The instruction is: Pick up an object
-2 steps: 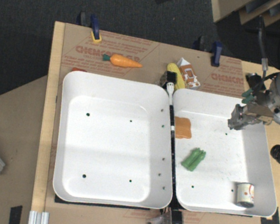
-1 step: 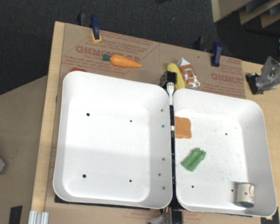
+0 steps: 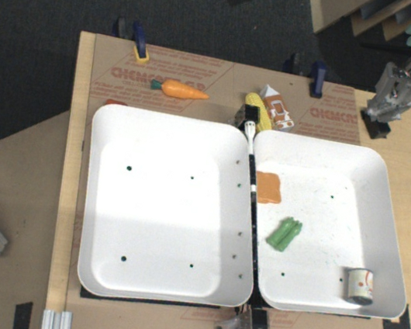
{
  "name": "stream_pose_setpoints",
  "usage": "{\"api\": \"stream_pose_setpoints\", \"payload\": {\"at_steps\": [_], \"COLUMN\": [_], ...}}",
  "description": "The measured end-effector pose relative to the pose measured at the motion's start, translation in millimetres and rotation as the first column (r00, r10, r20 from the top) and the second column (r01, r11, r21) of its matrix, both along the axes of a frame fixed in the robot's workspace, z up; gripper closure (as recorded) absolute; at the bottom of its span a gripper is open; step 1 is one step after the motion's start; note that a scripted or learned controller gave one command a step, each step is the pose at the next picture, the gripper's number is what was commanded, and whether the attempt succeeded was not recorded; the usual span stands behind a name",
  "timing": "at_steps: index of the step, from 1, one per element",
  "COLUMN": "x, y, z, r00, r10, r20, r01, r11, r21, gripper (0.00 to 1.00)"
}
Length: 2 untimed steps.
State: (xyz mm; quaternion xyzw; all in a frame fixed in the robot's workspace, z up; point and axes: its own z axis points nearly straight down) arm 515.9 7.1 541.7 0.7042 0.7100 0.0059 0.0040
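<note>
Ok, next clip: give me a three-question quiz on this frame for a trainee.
1. True or false: the carrot lies inside the left bin.
2. Which thing sits nearest the right bin's front right corner? A) orange square B) green piece C) small can
3. Fill in: the gripper is beyond the ___ bin's far right corner, outside it.

Key: 1. False, it lies on the board behind that bin. 2. C. 3. right.
</note>
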Motion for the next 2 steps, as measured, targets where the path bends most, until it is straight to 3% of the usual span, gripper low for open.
{"api": "stream_pose_setpoints", "payload": {"at_steps": [1, 2], "x": [0.9, 1.5], "y": [-3.9, -3.6], "z": [-6.4, 4.8], "r00": [1.000, 1.000], "r10": [-0.008, -0.007], "r20": [-0.013, -0.007], "r01": [0.008, 0.007], "r11": [1.000, 1.000], "r21": [-0.003, -0.003], "gripper": [0.00, 1.00]}}
